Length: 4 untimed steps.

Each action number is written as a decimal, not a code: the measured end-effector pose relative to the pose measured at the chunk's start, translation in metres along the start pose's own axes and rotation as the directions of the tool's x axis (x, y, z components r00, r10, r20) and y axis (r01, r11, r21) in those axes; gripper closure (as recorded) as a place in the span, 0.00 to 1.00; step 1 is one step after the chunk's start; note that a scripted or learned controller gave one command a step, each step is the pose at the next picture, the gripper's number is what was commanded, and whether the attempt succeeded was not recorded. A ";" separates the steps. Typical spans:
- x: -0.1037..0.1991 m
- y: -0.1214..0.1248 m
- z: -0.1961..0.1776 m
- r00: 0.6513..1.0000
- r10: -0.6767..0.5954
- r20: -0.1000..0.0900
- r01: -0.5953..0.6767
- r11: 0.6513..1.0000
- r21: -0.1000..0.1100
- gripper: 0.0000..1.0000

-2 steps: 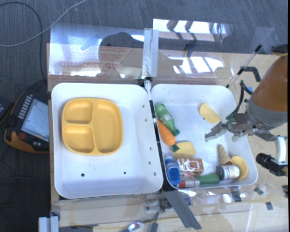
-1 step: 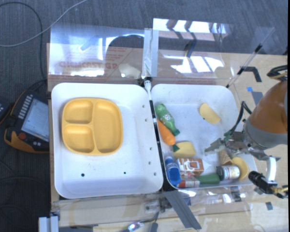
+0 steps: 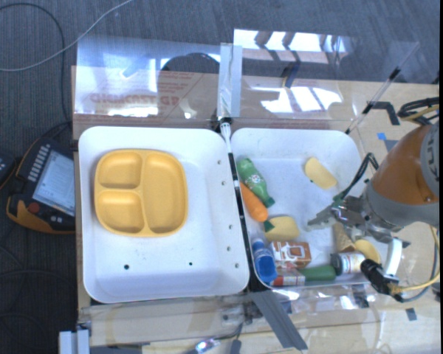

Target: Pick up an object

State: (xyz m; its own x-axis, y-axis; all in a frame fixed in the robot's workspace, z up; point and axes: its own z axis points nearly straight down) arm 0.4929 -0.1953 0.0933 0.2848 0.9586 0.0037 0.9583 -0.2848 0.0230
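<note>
While grey arm with orange band is hanging over right white bin, claw state: cannot tell. Just beside claw: one yellow plastic piece. Further left: one green bottle, one orange carrot. Left bin: one yellow divided plate.
</note>
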 end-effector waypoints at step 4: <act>0.085 -0.028 0.001 0.938 -0.346 0.007 0.346 0.938 0.001 0.00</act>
